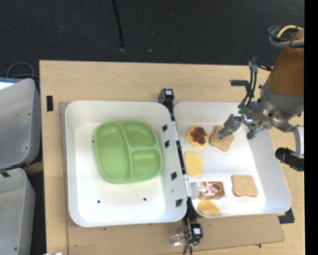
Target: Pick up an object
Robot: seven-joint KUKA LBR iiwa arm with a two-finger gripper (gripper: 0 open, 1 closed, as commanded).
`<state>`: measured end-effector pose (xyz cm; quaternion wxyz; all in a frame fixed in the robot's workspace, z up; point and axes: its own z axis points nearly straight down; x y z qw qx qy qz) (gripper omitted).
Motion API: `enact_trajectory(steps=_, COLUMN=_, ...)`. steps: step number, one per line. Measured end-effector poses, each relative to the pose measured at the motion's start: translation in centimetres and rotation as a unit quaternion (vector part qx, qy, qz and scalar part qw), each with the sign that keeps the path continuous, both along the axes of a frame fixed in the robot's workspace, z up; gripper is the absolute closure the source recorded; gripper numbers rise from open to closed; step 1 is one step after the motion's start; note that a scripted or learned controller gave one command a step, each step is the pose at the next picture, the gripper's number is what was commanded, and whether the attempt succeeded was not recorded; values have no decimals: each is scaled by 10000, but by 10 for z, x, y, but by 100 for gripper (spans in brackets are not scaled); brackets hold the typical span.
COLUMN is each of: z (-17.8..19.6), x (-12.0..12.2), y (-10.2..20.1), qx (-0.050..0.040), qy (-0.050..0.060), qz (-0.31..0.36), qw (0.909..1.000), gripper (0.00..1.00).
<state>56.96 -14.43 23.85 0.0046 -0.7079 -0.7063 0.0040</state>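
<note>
Task progress: judged from how things lie, nothing is lifted yet; every item rests on a bin floor, so the closing grip and the lift are both left to do.
Likely target: a tan bread-like piece (221, 140), at about 12 o'clock in the right bin (270, 195), touching or just under the gripper's tip.
Gripper: the gripper (229, 127) sits at the upper edge of that piece, pointing toward 8 o'clock.
Jaws: one dark finger shows against the piece; whether the pair stands wide or narrow, I cannot tell, and nothing is seen held between them.
Arm pose: the arm (283, 84) reaches in from 3 o'clock, orange band above the grey wrist, bent low over the right bin's upper half.
Other right-bin items: a round pastry with red topping (197, 136) at 10 o'clock; a yellow slab (194, 163) just below it; a toast slice (244, 186) at 5 o'clock; a printed packet (211, 189) and a yellow piece (209, 208) near 7 o'clock.
Left bin: the left bin (84, 206) holds a green divided tray (129, 151) near its middle, well apart from the gripper.
</note>
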Motion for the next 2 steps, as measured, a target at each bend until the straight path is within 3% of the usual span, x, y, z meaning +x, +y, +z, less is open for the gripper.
enact_trajectory(steps=1, z=7, x=2, y=0, qx=-9, qy=-64, qz=16, qw=10000, gripper=0)
enact_trajectory(steps=2, z=-36, x=4, y=5, qx=-11, qy=-52, qz=8, qw=10000, gripper=0)
